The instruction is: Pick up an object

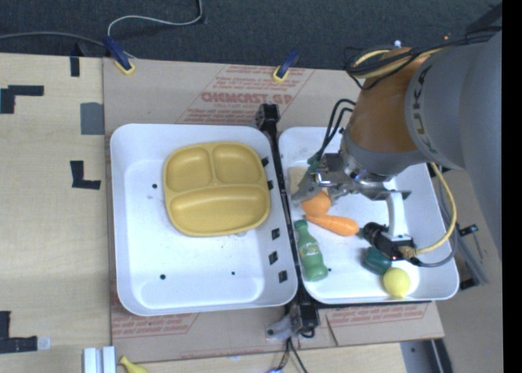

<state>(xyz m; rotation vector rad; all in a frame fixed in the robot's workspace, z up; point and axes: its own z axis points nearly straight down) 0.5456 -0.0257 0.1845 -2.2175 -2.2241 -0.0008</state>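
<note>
My gripper (312,187) hangs low over the left part of the right bin (432,200), just right of the divider between the bins. A small orange piece (319,203) lies directly beneath it, partly hidden by the gripper. An orange carrot (333,224) lies just below that. A green bottle (311,251) lies near the bin's front left. A yellow lemon (397,281) and a dark teal object (376,260) sit at the front right.
The left bin (139,224) holds a yellow divided plate (217,187). The arm's grey body and orange band (391,118) cover the back of the right bin. Cables loop beside the wrist. Cardboard lies under both bins.
</note>
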